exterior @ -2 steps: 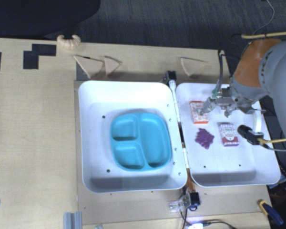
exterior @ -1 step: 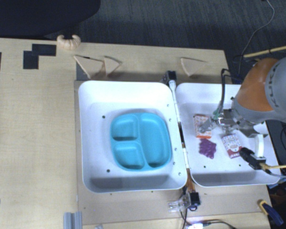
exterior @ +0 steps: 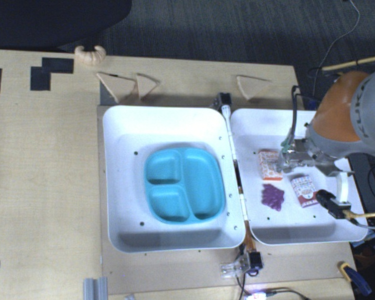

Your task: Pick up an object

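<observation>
We see the gripper (exterior: 292,159) low over the right bin (exterior: 253,136); finger state we cannot tell. Left of it lies a snack packet (exterior: 269,165), below it a purple object (exterior: 273,196) and second packet (exterior: 304,189).

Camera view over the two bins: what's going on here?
The grey KUKA arm with the orange band reaches in over the right white bin, its gripper low among three small items: a red-and-white packet, a second similar packet and a purple cluster. Nothing is visibly held yet. The left white bin holds a blue sectioned plastic tray.
</observation>
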You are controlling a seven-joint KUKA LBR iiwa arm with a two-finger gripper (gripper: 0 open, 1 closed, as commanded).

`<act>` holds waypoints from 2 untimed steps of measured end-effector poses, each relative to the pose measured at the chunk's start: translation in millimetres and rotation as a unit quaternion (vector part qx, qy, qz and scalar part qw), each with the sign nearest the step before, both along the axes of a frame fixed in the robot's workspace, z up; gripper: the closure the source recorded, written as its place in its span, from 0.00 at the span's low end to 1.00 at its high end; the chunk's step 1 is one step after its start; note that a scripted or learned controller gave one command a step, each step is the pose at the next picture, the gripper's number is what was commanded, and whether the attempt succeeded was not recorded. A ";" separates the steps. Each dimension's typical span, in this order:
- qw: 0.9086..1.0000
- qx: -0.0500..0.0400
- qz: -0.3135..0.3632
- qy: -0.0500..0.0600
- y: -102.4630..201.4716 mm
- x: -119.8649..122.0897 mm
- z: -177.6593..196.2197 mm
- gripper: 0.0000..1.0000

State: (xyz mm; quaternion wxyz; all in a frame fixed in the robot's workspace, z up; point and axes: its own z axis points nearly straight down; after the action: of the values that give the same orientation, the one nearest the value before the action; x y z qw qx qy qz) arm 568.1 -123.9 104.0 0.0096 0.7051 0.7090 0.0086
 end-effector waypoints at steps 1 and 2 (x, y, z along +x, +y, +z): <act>1.000 -0.001 0.000 0.009 -60.3 72.4 33.0 1.00; 1.000 0.000 0.000 0.011 -59.3 72.1 32.0 0.00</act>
State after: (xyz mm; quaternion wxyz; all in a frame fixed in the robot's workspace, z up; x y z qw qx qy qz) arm 640.2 -183.2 136.0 0.0020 0.7050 0.7092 0.0012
